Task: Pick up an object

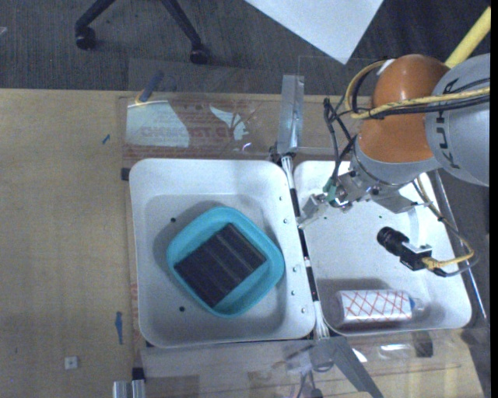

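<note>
You saw: rounded teal tray (268,256), dark ribbed slab (218,264) | checkered tube (376,305) | claw (320,204) grip unreadable.

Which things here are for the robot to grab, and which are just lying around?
To grab:
teal dish in the left bin
red-patterned packet in the right bin

Just around:
office chair base
white sheet

Two white bins lie side by side on the wooden tabletop (62,233), the left bin (148,194) touching the right bin (459,311). Beyond the left bin stands a clear plastic sheet (194,124); farther still, chair castors (140,35) rest on dark carpet.
</note>
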